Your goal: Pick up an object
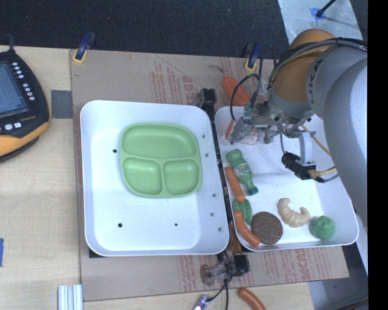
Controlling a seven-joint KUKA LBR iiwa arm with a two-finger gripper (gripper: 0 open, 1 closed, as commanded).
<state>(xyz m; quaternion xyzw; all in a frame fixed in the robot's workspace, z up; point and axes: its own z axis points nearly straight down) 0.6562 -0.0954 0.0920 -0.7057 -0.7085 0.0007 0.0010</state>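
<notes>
Camera view: The arm reaches in from the right and its hand [251, 129] hangs low over the top left corner of the right bin [336, 236]. I cannot tell if the hand is open or closed, because wires and metal parts hide its tip. I cannot see anything held in it.

The things to pick from lie in the right bin. A green bottle [241, 170] lies just below the hand. Beside it, along the bin's left wall, is an orange carrot [234, 183]. Lower down are a second carrot with a green top [244, 228], a round brown cookie [266, 227], a pale croissant [292, 212] and a small green ball-like toy [322, 227]. The left bin [100, 234] holds a green plate [160, 159] with three parts.

I think the step now is going down for a grab. The green bottle looks like the nearest pick. To do it well, the hand should come straight down over the middle of the bottle and squeeze across its thin side, not its long side. The carrot touches the bottle, so the hand could bump it or grab both. The bin wall is close too, so it should stay clear of that.

The brown board [149, 82] under the bins has faint red print, but it is too blurry to read. The pad with a screen [10, 102] on the tabletop [32, 225] at the left shows no words I can read.
</notes>
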